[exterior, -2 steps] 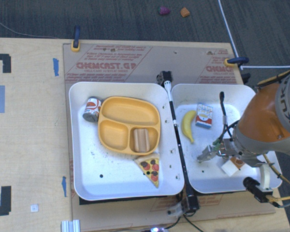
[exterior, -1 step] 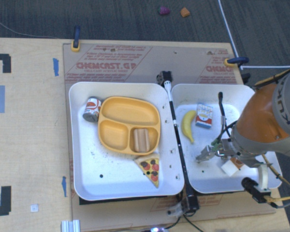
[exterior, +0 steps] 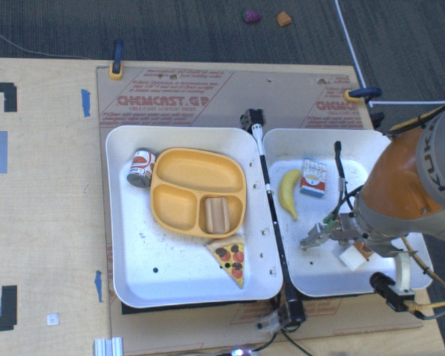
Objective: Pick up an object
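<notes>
Single slanted overhead view. Two shallow white bins sit side by side on a brown board printed "CHEMCAST GP" (exterior: 160, 100) in red, the print upside down to the camera; a second patch of the same red print near the board's far right corner is too small to read. The board rests on a light wooden tabletop (exterior: 41, 199).

Left bin (exterior: 126, 273): yellow three-compartment tray (exterior: 185, 170); a brown block (exterior: 216, 215) lies in its near-right compartment. A small red-and-white can (exterior: 140, 167) lies on its side, touching the tray's left edge; its label is unreadable. A toy pizza slice (exterior: 231, 259) lies just off the tray's near-right corner.

Right bin (exterior: 319, 284): a banana (exterior: 288, 193) along the left wall, and just to its right a small carton (exterior: 313, 178), white, blue and orange, text too small to read. A small white block (exterior: 351, 257) lies near the gripper.

Arm enters from the right, orange band over the right bin. Gripper (exterior: 312, 238) is low over the bin floor, between banana and white block. Cannot tell whether the fingers are spread or closed; nothing visibly between them.

Floor beyond the board: one small purple object (exterior: 251, 16), one orange (exterior: 283, 19).
</notes>
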